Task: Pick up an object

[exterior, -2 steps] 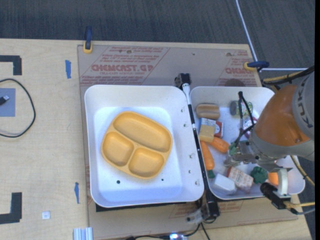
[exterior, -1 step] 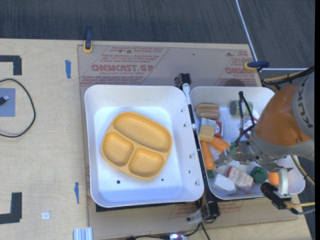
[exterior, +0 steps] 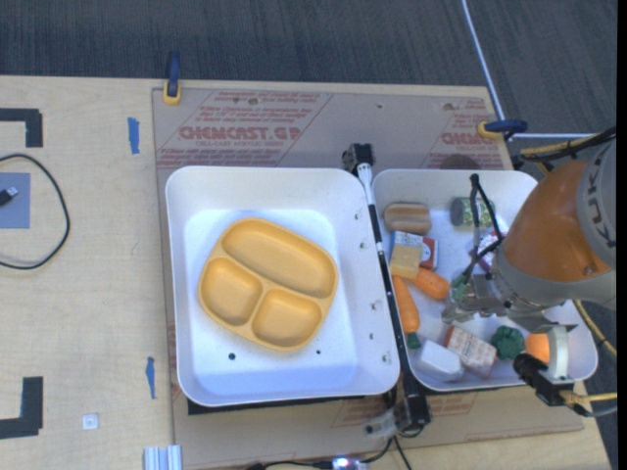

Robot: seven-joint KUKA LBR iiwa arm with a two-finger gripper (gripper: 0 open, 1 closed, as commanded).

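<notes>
orange-banded arm is hovering over the right bin [exterior: 586, 358], gripper [exterior: 468, 306] state unclear, seemingly choosing among toy food; descent comes next.

The two bins [exterior: 186, 262] were white, and the left one held a yellow-orange divided tray [exterior: 267, 282]. The right bin carried an orange carrot [exterior: 406, 305] and a dark green broccoli piece [exterior: 507, 340]. The desk [exterior: 78, 262] was pale wood, and the arm [exterior: 554, 233] wore an orange band.
</notes>
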